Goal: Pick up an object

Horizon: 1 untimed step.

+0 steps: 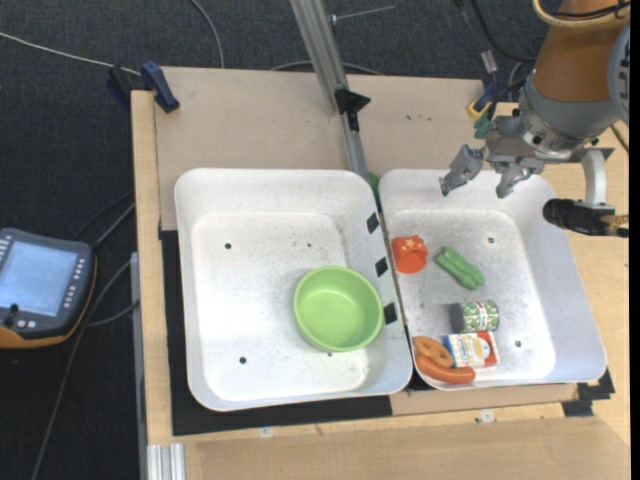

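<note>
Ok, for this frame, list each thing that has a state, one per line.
gripper: open, holding nothing, above the right bin's far edge
green bowl: upright, in the left bin
can: on its side, in the right bin
carton: lying flat
hot dog: lying against the near wall

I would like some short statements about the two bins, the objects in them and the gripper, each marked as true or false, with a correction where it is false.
1. The green bowl lies in the left bin. True.
2. The gripper holds the green pepper. False: it is open, above the far edge of the right bin, with nothing between its fingers.
3. The small can lies in the right bin. True.
4. The hot dog lies in the left bin. False: it lies at the near edge of the right bin.
5. The red object sits inside the green bowl. False: it lies in the right bin.
</note>
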### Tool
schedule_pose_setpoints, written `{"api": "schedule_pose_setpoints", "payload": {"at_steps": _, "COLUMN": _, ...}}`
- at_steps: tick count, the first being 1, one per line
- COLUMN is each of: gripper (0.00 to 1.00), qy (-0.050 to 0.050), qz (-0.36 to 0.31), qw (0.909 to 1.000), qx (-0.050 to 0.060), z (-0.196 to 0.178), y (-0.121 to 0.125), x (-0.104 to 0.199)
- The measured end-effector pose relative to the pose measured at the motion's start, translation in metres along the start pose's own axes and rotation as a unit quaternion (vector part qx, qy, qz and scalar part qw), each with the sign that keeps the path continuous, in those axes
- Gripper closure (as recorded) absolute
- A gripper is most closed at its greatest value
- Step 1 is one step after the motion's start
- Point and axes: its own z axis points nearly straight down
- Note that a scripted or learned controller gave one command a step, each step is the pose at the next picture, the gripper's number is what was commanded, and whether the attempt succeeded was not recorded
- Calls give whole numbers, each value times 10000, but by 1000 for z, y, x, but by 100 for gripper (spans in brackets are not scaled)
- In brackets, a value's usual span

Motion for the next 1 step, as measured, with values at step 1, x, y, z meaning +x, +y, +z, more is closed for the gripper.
{"api": "schedule_pose_setpoints", "payload": {"at_steps": 1, "gripper": 0, "qy": 0, "qz": 3, "qw": 10000, "qx": 11, "z": 58, "y": -2, "x": -9}}
